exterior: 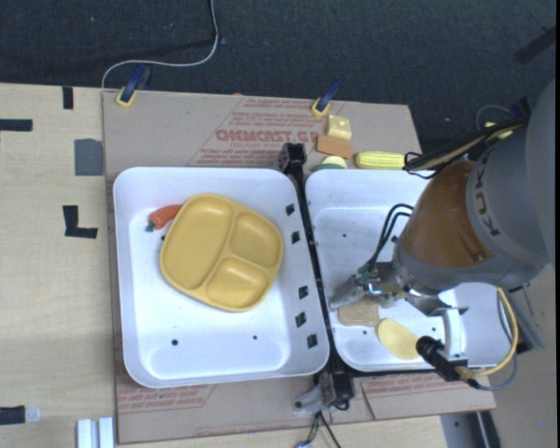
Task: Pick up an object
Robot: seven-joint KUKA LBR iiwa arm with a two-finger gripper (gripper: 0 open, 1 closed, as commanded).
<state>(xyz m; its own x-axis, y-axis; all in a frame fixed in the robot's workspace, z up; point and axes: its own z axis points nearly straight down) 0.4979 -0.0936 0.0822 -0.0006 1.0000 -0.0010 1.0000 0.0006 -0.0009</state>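
My gripper (351, 293) is low in the right bin (355, 215), near its left wall, at the end of the grey and orange arm (457, 227). Just below the gripper a flat tan piece (357, 314) lies on the bin floor. A pale yellow oval object (399, 338) lies next to it toward the front right. The arm hides much of the bin's right half.
The left bin (140, 343) holds a yellow divided plate (222, 252) with an orange carrot-like piece (164, 216) poking out from under its far left edge. Behind the right bin, on the cardboard, are a tan block (335, 138), a corn cob (381, 161) and a small pale green item (332, 163).
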